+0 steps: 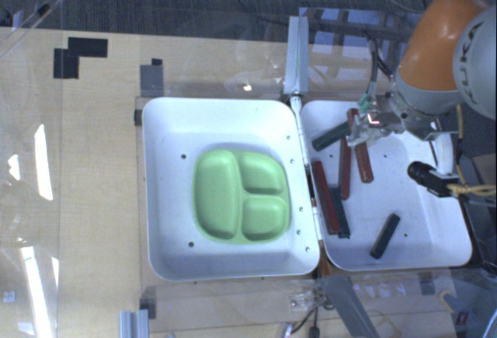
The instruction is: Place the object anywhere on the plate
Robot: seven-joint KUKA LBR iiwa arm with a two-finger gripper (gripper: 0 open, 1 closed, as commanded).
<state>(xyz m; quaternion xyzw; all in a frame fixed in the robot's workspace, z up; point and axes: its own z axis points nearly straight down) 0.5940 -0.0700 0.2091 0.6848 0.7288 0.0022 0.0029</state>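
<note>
Just below jaws (359, 127): red stick (363, 163).

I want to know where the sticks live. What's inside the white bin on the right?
The right bin holds dark and reddish-brown sticks and a black marker. The gripper hangs over them, covering part of the floor beneath.

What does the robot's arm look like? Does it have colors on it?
The arm is fat and round, light grey with a big shiny orange band. Dark letters run down its grey side. Thin black cables loop behind it. Its hand is small, made of silvery metal, with a tiny red spot on it.
</note>
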